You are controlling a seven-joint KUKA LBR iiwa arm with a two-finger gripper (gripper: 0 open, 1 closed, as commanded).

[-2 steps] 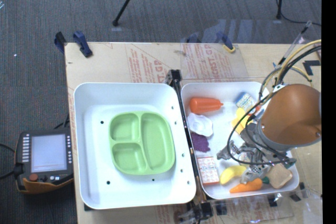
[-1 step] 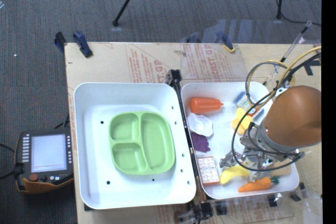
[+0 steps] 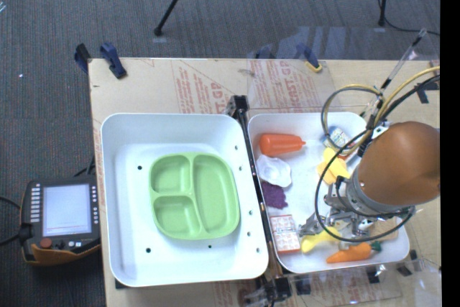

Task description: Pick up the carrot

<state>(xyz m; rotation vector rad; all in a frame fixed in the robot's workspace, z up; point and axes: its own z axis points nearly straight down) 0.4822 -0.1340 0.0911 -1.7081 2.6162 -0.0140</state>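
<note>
Evidently hovering low in right bin (image 3: pixel 302 116) with gripper (image 3: pixel 327 226), grip state impossible telling. Locating carrot (image 3: pixel 350 253) along front wall, just beside yellow toy (image 3: pixel 309 244). Risking grabbing yellow toy instead, or jamming against wall.

You see two white bins (image 3: pixel 115 154), one green divided plate (image 3: pixel 194 195), one carrot (image 3: pixel 350 253), one orange bottle-shaped piece (image 3: pixel 282 144), one purple item (image 3: pixel 274 193), one small printed box (image 3: pixel 285 234), one handheld pendant (image 3: pixel 61 216).

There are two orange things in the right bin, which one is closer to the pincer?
The small carrot at the bin's near edge, with a green tip, beside the pincer. The larger orange piece lies at the far end.
</note>
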